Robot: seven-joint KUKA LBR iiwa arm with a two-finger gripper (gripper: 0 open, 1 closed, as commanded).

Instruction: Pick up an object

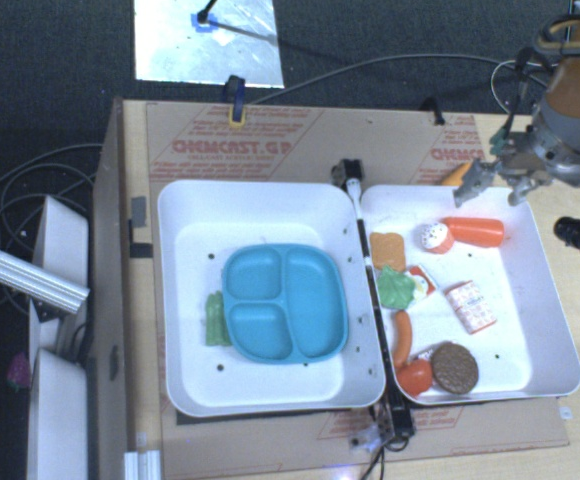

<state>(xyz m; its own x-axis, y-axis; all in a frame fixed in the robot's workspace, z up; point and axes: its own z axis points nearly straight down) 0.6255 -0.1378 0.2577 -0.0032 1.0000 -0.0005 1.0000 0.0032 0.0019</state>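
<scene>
My gripper hangs over the far rim of the right bin, its two grey fingers spread apart with nothing between them. Just below it in the bin lie an orange carrot and a white and red ball. Further forward are an orange bread slice, a green lettuce piece, a red and white packet, a sausage, a tomato and a brown cookie.
The left bin holds a blue divided plate with a green item beside its left edge. A small orange piece lies on the cardboard behind the right bin, close to my left finger.
</scene>
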